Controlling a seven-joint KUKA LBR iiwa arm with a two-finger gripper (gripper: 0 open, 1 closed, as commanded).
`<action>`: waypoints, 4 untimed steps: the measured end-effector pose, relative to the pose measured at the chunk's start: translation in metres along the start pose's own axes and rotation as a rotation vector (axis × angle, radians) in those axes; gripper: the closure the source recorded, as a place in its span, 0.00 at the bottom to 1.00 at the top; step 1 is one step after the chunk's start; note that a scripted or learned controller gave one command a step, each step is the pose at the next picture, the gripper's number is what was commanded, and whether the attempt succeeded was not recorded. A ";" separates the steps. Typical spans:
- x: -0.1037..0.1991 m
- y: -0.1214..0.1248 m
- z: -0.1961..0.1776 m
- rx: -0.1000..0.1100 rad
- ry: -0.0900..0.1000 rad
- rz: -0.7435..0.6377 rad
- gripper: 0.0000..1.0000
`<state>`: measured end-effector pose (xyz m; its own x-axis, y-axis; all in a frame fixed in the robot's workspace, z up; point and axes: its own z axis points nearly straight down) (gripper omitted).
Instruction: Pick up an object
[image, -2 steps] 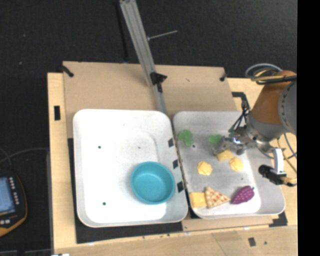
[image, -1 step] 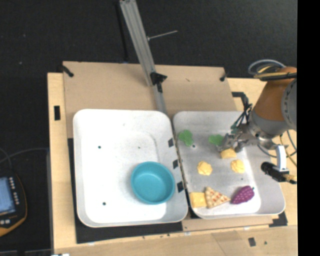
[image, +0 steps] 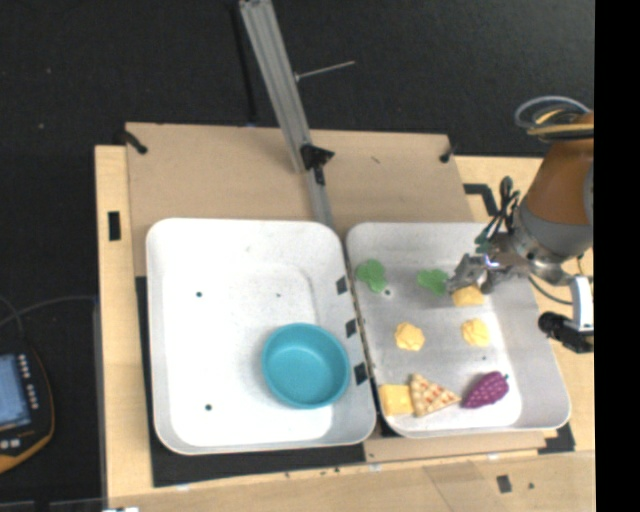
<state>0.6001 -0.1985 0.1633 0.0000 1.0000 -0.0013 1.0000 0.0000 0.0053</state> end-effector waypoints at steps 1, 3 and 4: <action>-0.006 0.001 -0.045 -0.001 -0.001 -0.001 1.00; 0.045 0.004 -0.083 0.004 0.001 -0.006 1.00; 0.089 -0.009 -0.081 0.005 0.001 -0.005 1.00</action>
